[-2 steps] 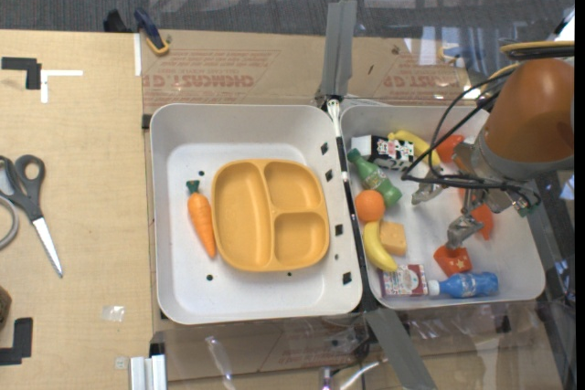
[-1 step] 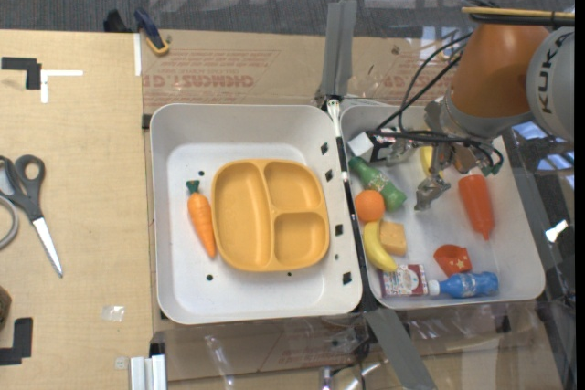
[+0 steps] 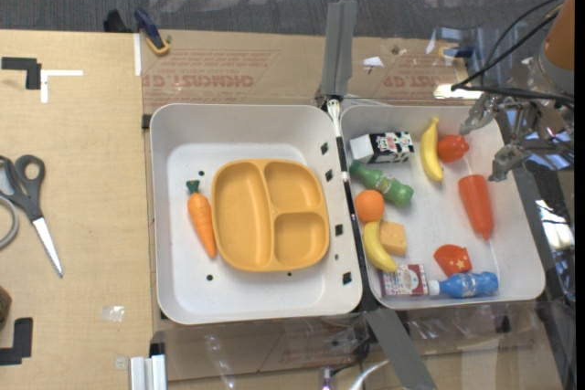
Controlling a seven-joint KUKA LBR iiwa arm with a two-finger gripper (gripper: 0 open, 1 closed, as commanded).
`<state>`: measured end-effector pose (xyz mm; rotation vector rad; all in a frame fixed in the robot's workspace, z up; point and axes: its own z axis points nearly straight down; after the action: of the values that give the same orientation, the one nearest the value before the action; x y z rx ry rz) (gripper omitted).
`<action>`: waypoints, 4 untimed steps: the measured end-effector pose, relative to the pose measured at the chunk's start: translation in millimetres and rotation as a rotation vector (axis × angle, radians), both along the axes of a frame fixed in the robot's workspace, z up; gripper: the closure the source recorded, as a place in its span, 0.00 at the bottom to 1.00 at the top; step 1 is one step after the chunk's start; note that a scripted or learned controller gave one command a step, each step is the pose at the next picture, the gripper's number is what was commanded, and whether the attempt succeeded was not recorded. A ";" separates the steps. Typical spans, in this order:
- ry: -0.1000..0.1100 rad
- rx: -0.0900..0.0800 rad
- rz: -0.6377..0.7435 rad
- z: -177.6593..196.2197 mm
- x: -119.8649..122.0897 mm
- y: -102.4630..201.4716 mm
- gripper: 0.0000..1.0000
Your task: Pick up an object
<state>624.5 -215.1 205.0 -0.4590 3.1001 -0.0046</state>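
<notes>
two white bins sit side by side. the gripper (image 3: 494, 140) hangs over the right bin's (image 3: 516, 288) far right edge, fingers apart, nothing between them. just beside it lie a tomato (image 3: 452, 147) and a banana (image 3: 430, 150). the left bin (image 3: 174, 288) holds a yellow tray (image 3: 271, 215) and a carrot (image 3: 201, 219).
</notes>
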 end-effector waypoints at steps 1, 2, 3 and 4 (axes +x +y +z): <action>0.003 0.002 -0.075 -111.7 -28.5 -5.9 0.00; 0.003 0.003 -0.096 -111.7 -38.0 -4.9 0.00; 0.004 0.003 -0.124 -111.6 -57.9 -5.2 0.00; 0.005 0.002 -0.109 -112.3 -87.8 -6.2 0.00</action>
<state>536.7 -221.3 92.7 -0.2892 3.1250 -0.0006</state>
